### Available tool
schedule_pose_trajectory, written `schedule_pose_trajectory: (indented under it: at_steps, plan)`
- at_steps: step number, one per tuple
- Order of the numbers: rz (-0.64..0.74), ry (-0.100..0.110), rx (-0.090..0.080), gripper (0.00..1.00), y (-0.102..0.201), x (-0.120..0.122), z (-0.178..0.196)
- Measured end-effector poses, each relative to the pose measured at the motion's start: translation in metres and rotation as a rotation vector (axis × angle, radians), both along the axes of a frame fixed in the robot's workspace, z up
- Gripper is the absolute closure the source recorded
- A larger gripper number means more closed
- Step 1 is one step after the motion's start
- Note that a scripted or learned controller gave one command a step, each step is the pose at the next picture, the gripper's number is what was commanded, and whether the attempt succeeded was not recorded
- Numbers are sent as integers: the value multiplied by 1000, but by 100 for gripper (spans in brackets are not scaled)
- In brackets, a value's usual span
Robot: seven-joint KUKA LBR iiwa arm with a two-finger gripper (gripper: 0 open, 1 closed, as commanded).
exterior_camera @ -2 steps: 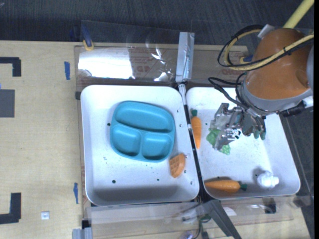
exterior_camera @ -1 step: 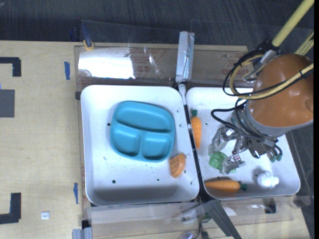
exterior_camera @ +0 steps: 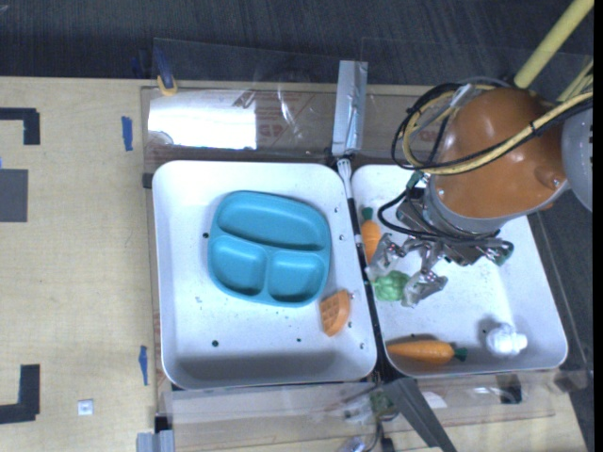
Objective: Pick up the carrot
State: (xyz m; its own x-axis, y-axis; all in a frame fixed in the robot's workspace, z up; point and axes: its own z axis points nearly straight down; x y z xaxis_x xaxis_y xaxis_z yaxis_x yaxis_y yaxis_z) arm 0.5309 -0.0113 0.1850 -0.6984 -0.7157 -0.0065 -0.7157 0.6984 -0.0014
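i see the carrot [exterior_camera: 421, 351] lying flat at the near edge of the right bin [exterior_camera: 537, 290], long axis left-right, green stem end pointing right. nothing touching it. gripper [exterior_camera: 417, 273] is over the left-middle of that same bin, above the carrot and apart from it, next to a green item [exterior_camera: 388, 286] that sits just at its fingers. can't tell from this angle whether the gripper is open or closed, the wrist and cables block most of it. small orange piece [exterior_camera: 370, 236] against the right bin's left wall, up from the green item. white object [exterior_camera: 506, 340] in the near right corner, right of the carrot. left bin [exterior_camera: 179, 281] has a blue divided tray [exterior_camera: 269, 247] in the middle and an orange chunk [exterior_camera: 334, 312] near its right wall. both bins side by side on the counter [exterior_camera: 66, 252].
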Motion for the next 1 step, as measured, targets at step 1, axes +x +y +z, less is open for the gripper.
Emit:
schedule_pose_trajectory:
  at_steps: [1]
  plan:
    - [468, -1, -2, 100, -15, -3, 0]
